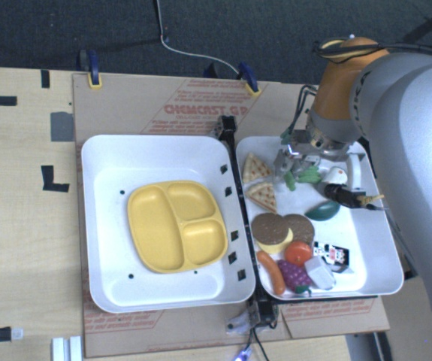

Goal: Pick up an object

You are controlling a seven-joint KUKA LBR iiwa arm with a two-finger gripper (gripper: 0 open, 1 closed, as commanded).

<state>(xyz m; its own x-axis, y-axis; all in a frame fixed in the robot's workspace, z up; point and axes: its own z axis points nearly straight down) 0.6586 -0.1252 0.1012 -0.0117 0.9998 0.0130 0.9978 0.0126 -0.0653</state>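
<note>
– Over the far end of the right bin [367, 241], the gripper [294, 164] sits low among the toys. Can you see how wide it stands?

– No, I cannot tell if it is wide or narrow; the wrist hides that from this angle. What I do see is a green toy [306, 177] right against its tip, on the side nearer the camera.

– So is the toy caught or just beside it?

– Touching or very nearly, but I can't say it is gripped. I would judge the green toy to be the target.

– How should the grab go, then?

– Centre over the green toy before closing, keep the descent straight, and lift slowly to check that it comes up. It looks small and uneven, so an off-centre pinch could squirt it sideways.

– Anything crowding it?

– A tan wedge [256, 168] lies near on the left, and a dark teal piece [322, 210] just below. Brown rounds [270, 227] and a red tomato [298, 252] lie further toward the camera, well apart. The left bin [110, 171] holds a yellow plate [176, 226], far from all this.
</note>
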